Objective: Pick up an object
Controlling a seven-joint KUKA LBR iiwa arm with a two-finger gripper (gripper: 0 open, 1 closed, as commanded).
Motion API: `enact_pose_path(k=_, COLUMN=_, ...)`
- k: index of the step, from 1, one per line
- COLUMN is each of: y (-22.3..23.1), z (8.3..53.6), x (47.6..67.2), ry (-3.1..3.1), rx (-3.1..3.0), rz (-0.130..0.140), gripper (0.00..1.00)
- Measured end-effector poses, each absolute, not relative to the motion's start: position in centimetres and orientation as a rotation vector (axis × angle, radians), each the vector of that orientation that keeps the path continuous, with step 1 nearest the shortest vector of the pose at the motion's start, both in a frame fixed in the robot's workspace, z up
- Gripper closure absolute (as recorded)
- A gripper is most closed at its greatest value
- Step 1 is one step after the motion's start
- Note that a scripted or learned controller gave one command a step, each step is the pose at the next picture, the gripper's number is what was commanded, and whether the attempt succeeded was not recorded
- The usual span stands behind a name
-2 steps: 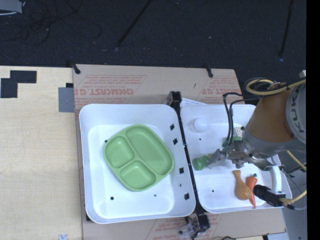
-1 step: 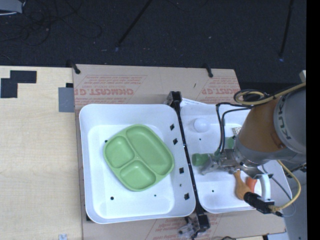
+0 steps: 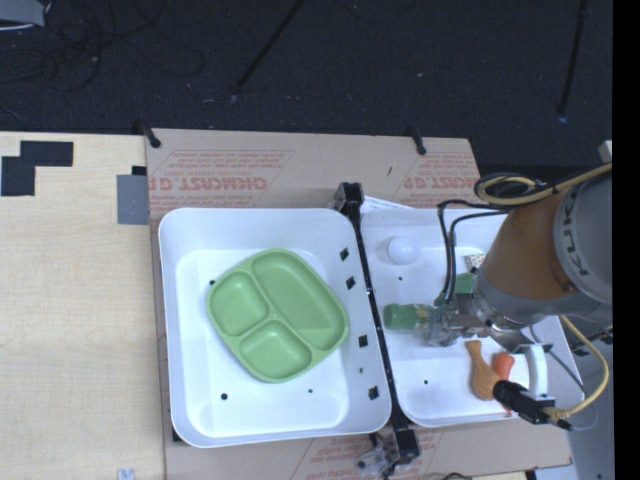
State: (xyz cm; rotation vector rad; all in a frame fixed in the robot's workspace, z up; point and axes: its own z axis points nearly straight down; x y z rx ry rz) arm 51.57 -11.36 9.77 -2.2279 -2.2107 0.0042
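The arm reaches in from the right and sets its tool (image 3: 432,324) low in the right bin (image 3: 420,393), just beside a small green object (image 3: 400,316), seemingly lined up for a grasp. Whether the tool is spread or pressed together cannot be told. A white ball (image 3: 402,250) lies farther back, a tan piece (image 3: 482,370) nearer. The green divided plate (image 3: 277,314) sits in the left bin (image 3: 190,368).

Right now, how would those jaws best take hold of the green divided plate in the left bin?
Probably by the raised outer rim of the green divided plate, coming from above at its right edge, nearest the arm. It lies flat in the left bin, too broad to span, so the rim is likely the only pinchable part.
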Motion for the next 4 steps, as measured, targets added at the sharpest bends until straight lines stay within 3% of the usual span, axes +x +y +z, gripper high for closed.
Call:
enact_pose_path(k=1, y=-11.2, z=14.7, x=52.6, ry=-2.223, rx=-2.221, rz=-0.002, gripper=1.0)
enact_pose_path(k=3, y=-11.9, z=22.0, x=52.8, ry=-2.223, rx=-2.221, rz=-0.001, gripper=1.0)
enact_pose_path(k=4, y=-7.0, z=22.5, x=53.1, ry=-2.224, rx=-2.215, rz=-0.001, gripper=1.0)
